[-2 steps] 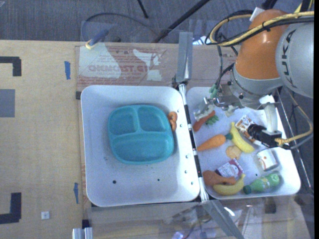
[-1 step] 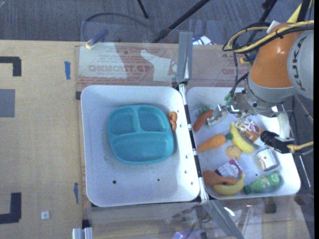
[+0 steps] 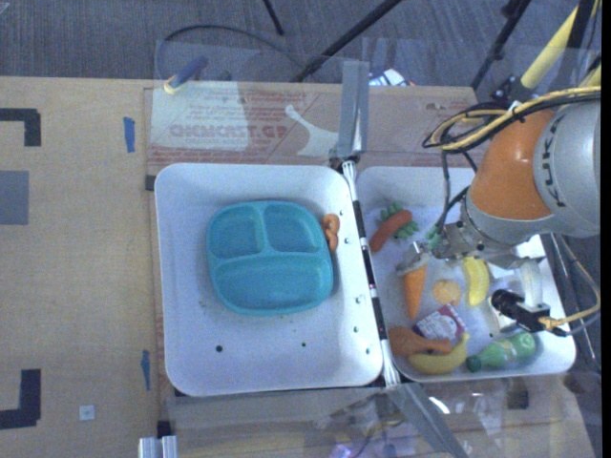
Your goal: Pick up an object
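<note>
The arm (image 3: pixel 535 175) runs off the right edge, its bulk hiding much of the right bin's (image 3: pixel 563 356) far side.

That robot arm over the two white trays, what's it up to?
The grey and orange arm reaches in over the right bin, its hand low among toy food, just above a carrot. It isn't visibly holding anything yet. The left bin has a teal divided plate.

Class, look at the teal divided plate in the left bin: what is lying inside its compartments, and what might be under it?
The teal plate holds nothing in its three compartments. A small orange piece sits against its right rim, outside it. The plate covers the left bin floor beneath, so that stays unseen.
</note>
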Available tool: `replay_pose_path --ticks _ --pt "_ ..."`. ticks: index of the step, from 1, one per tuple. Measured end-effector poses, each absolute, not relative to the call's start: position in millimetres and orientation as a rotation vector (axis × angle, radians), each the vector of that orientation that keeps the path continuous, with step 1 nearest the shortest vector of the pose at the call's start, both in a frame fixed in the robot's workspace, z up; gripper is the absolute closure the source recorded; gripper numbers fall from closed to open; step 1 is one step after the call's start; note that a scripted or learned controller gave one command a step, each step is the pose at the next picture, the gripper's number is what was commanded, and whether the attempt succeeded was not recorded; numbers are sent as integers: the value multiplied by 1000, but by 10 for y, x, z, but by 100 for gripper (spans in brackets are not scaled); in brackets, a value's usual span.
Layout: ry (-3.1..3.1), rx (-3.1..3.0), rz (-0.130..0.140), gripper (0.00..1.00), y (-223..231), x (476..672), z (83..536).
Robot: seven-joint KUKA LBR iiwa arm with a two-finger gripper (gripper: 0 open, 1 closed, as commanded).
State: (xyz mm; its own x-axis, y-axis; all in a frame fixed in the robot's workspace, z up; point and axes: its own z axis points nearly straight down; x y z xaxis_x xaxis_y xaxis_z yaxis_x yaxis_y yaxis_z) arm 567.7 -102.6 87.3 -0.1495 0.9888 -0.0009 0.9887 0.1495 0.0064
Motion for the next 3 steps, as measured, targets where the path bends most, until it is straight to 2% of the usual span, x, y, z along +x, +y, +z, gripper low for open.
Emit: replay_pose_path --ticks 1,2,3 --pt "2372 2045 11 100 -1034 5691 987" --pt "2307 2132 0 100 -619 5893 2180" --pt "2307 2126 1 100 -611 5903 2283"
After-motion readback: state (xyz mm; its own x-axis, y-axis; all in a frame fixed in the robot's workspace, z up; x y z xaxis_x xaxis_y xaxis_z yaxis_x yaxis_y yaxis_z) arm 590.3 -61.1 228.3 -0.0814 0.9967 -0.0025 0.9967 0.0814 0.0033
